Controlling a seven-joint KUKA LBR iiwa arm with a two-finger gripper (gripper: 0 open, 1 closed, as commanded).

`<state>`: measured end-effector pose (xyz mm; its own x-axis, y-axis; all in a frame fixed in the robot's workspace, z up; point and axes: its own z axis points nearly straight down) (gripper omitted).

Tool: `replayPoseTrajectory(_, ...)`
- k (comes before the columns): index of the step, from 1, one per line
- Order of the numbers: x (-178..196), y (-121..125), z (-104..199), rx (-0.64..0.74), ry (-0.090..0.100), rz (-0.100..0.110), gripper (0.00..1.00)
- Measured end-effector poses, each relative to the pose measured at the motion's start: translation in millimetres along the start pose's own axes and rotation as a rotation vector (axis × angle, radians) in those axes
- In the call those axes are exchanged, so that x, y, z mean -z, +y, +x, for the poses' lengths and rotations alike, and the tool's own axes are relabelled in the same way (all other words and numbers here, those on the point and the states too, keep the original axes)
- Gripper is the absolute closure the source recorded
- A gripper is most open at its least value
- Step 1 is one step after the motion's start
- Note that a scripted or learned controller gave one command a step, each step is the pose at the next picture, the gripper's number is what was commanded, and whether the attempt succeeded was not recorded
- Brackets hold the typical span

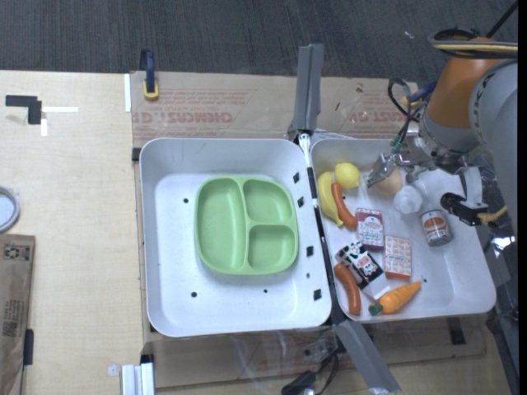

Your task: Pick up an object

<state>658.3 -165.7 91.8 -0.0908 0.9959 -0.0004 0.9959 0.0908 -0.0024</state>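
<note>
Hovering the pincer (387, 171) above the right white bin (461, 295), I aim for the pale round object (393, 181) beneath; spread or pressed together, I cannot tell.

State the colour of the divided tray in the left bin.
Light green, plain; the divided tray shows best in the camera view.

Matt green plastic tray (245, 225), glossy white bins (165, 245) (smooth), cardboard backing (222, 105)
</note>
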Motion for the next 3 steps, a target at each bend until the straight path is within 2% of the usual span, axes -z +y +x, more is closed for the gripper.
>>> replayPoseTrajectory(1, -0.6, -94.1, -41.8, 0.080, 0.010, 0.000, 0.00)
replayPoseTrajectory(2, 8.8, -93.7, -43.8, 0.076, 0.004, -0.003, 1.00)
replayPoseTrajectory(3, -0.8, -120.6, -45.0, 0.002, 0.001, -0.001, 1.00)
